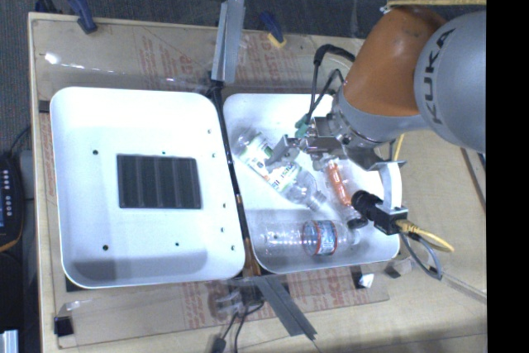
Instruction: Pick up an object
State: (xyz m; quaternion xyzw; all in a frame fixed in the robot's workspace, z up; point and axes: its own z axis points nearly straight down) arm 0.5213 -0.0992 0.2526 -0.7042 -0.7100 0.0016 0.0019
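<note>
A clear plastic bottle with a blue-and-red label (310, 236) lies on its side along the near wall of the right white bin (248, 116). Beyond it sit crumpled clear wrappers with green print (277, 169). The claw (291, 146) hangs over them; I cannot tell its state. The left white bin (83, 120) holds a dark ribbed rectangle (159, 182).

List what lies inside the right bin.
The right bin holds a clear plastic bottle along its near wall and more clear bottles mid-bin. The arm covers its far right part.
</note>
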